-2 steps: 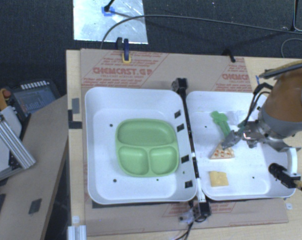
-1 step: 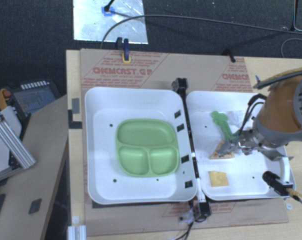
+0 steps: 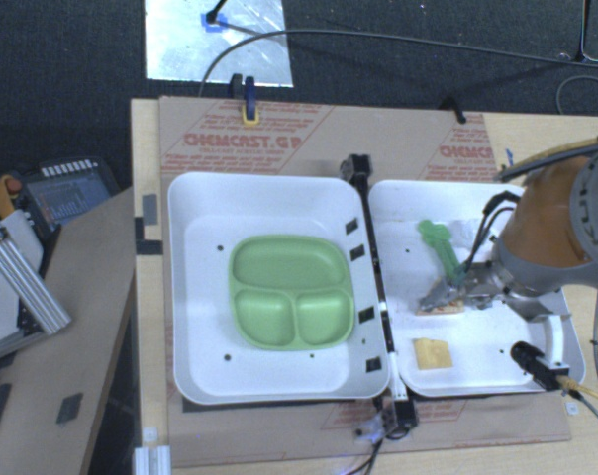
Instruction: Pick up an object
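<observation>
The grey arm reaches in from the right, orange band above the wrist showing broad and bright. The wrist angles down and leftward, and the gripper sits low at the end of it, fingers pointing left, their spread unclear.

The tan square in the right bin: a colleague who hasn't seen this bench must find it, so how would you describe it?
Start at the right bin, the one the arm reaches into. Near its front edge lies a small flat tan square, alone on bare white. Unlike the long green tool farther back, it is yellowish, square, and apart from the gripper.
</observation>
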